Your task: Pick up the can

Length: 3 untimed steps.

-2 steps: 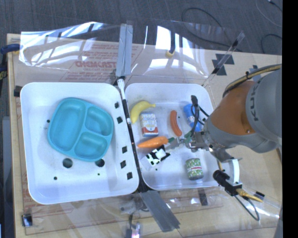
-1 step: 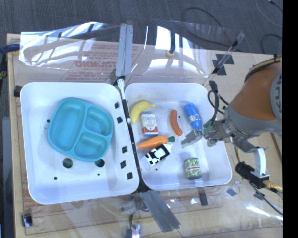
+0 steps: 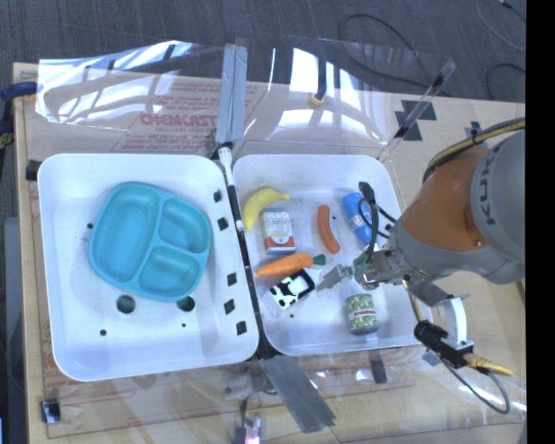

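A small can with a green label [image 3: 361, 313] lies in the right bin [image 3: 388, 169] near its front wall. A second can-like item with a red and white label [image 3: 277, 230] stands further left, below the banana. My gripper [image 3: 338, 278] reaches in from the right and sits low over the bin floor. It is just above and left of the green can, and right of the carrot [image 3: 284, 265]. Nothing shows in its grasp. The grey and orange arm [image 3: 453, 225] hides the bin's right wall.
The right bin also holds a banana [image 3: 262, 202], a sausage [image 3: 327, 228], a blue item [image 3: 356, 213] and a black and white toy [image 3: 291, 289]. The left bin [image 3: 65, 340] bears a blue divided plate [image 3: 152, 240]. A clear plastic screen stands behind both bins.
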### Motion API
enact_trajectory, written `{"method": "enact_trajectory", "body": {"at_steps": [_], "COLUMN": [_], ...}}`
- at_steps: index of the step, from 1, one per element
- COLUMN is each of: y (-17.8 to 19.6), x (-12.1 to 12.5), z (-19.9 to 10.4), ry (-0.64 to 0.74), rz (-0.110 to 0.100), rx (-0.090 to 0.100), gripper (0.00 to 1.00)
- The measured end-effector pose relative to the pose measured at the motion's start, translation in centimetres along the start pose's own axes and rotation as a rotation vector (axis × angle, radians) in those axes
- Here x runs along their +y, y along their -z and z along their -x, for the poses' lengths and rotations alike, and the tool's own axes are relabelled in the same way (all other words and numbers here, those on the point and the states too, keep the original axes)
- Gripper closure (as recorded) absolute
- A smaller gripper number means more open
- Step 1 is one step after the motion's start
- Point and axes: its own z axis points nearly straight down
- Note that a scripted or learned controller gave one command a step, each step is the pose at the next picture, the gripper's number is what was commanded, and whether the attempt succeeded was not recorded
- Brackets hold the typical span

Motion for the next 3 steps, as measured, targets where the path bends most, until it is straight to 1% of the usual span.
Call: {"method": "enact_trajectory", "body": {"at_steps": [1,2,3], "y": [7.7,-2.2,-3.0], "x": [0.1,0.9,1.0], "z": [0.1,0.4,0.3], "ry": [0.028,0.114,0.096], "rz": [0.005,0.028,0.028], "rx": [-0.003,-0.011,-0.005], "gripper": [0.00,0.00,0.00]}}
